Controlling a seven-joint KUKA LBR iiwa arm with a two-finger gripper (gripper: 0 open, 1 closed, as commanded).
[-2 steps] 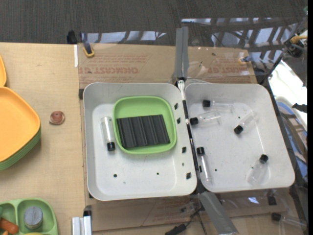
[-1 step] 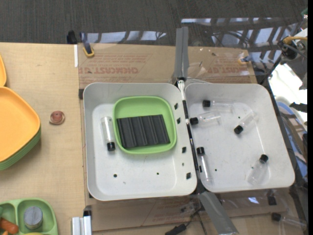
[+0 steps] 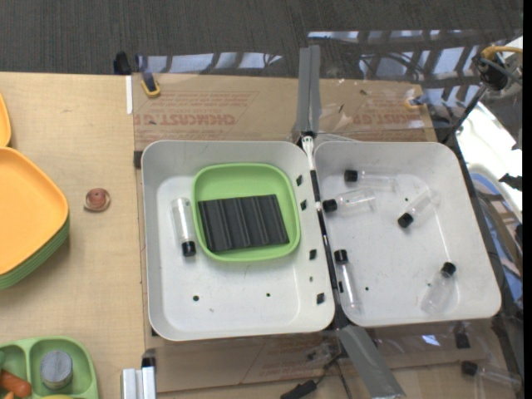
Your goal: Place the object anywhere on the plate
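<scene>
White bins (image 3: 233,306) carry the work, and whether the gripper is open or closed cannot be told. Several black-capped clear vials (image 3: 357,198) lie scattered in the right bin (image 3: 391,256), likely as pick stock. One vial (image 3: 182,223) lies just beside the green plate (image 3: 245,173), not on it; a dark ribbed slab (image 3: 245,223) sits on the plate.

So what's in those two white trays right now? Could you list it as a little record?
left bin: green plate carrying a dark ribbed block; one clear vial lying beside the plate, on the bin floor
right bin: five clear vials with black caps, scattered, e.g. one
vials on plate: none
</scene>
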